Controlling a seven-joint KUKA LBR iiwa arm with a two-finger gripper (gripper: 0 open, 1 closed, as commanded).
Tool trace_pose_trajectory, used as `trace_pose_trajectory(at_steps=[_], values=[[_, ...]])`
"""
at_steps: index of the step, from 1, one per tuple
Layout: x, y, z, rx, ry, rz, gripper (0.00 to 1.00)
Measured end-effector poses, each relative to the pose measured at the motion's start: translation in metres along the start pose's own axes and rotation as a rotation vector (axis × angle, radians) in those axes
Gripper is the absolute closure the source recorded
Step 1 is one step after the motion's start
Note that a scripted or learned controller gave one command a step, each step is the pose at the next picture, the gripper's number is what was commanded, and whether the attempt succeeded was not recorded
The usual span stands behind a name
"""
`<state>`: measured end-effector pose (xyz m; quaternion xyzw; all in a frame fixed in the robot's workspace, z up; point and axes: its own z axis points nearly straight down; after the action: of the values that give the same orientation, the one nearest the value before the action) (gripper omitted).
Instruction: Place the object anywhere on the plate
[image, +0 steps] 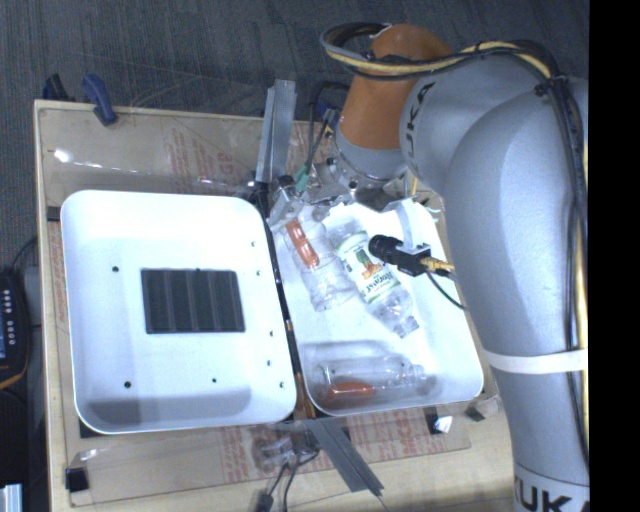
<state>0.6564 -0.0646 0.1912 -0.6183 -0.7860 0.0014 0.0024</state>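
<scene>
You are looking down on a pale wooden bench (200, 455) over dark flooring, with two shallow white bins side by side. The left bin (100, 230) fills the centre-left of the frame and holds a dark ribbed rectangular plate (192, 300) lying flat near its middle, with bare white floor all round it. The right bin (455, 375) sits just beside it, a narrow seam between their rims. In it you see three clear plastic bottles: one with an orange label (305, 255) near the upper left, one with a green-and-white label (375, 285) at the centre, and one lying along the lower wall (365, 378). The grey arm (520, 200) covers the right side of the frame, its orange band (385, 75) at top centre. The gripper (335, 195) hangs over the upper end of the right bin, close to the bottles; you cannot tell how its fingers stand. Blue clamps (98, 98) grip the bench's upper left edge.
</scene>
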Motion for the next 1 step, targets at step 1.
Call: trace_pose_trajectory(at_steps=[1], values=[[0.0794, -0.0612, -0.0804, -0.001, -0.002, -0.109, 1.0]])
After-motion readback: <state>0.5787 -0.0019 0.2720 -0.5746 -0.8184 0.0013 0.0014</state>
